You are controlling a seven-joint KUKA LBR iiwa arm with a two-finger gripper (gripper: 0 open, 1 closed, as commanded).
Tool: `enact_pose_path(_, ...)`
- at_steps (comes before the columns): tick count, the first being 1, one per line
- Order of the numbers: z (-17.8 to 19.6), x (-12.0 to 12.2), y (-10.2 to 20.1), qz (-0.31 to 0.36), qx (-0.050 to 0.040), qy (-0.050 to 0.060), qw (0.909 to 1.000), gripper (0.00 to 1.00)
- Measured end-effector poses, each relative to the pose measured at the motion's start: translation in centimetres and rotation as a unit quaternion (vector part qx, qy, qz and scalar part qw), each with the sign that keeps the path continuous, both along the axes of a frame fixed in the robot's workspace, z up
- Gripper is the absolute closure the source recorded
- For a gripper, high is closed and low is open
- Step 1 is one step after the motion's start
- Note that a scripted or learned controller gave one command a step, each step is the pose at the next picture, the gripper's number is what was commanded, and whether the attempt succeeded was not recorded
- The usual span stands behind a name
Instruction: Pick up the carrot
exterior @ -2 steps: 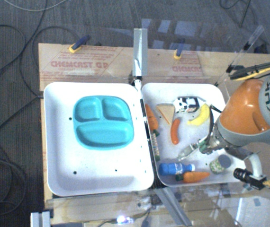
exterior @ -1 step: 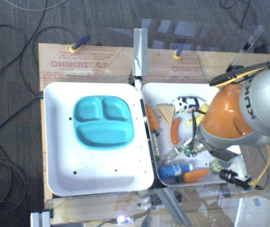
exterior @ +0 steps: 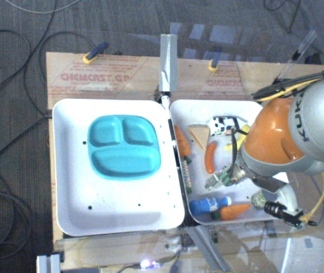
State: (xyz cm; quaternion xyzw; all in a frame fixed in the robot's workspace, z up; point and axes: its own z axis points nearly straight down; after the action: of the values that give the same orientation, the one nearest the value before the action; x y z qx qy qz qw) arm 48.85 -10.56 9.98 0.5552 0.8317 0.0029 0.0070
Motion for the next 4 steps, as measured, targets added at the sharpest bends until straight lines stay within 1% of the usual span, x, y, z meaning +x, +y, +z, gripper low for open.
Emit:
enact_pose_path(1,8.3,5.4,5.8,-0.124,0.0016,0.008,0.9922,1.0)
enact_pose_path(2,8.5,0.0,1.8,-0.109,0.0013,0.009,0.994,1.0)
enact_pose_path(3,8.5,0.0,1.8,-0.109,0.0014,0.009,0.994,0.0)
enact_pose_path(4,8.3,1.4,4.9,-0.148,0.0024,0.009,0.9889,0.0)
